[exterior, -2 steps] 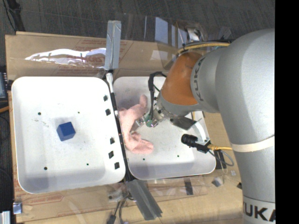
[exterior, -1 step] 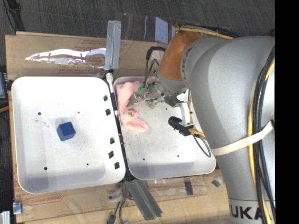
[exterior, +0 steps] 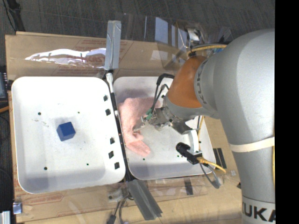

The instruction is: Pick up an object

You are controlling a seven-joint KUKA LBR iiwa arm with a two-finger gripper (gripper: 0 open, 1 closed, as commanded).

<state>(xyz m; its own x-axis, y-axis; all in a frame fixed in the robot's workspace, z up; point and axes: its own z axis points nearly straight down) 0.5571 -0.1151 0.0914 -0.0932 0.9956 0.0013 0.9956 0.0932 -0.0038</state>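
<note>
Arm (exterior: 243, 92) comes in from the right and covers most of the right bin (exterior: 161, 169); its wrist is down low over that bin's middle. Left bin (exterior: 28, 125) sits just beside it, the two sharing the centre divider, both on a cardboard-covered bench (exterior: 56, 48). Pink cloth (exterior: 133, 120) lies crumpled along the right bin's left side, against the divider wall. Blue cube (exterior: 66, 130) sits alone in the left bin, well apart from the arm, untouched. Gripper (exterior: 152, 120) is at the cloth's right edge, apparently touching or just above the fabric; the tip is small, cluttered with cabling, and partly under the wrist, so I cannot tell whether the claw is released or clenched. Nothing is visibly lifted: the cloth looks flat on the bin floor, with no fold pulled up. My read: approach done, arm down at the candidate object, grasp unconfirmed. Still left: close on the cloth, lift it clear of the bin, and verify that it comes along.
</note>
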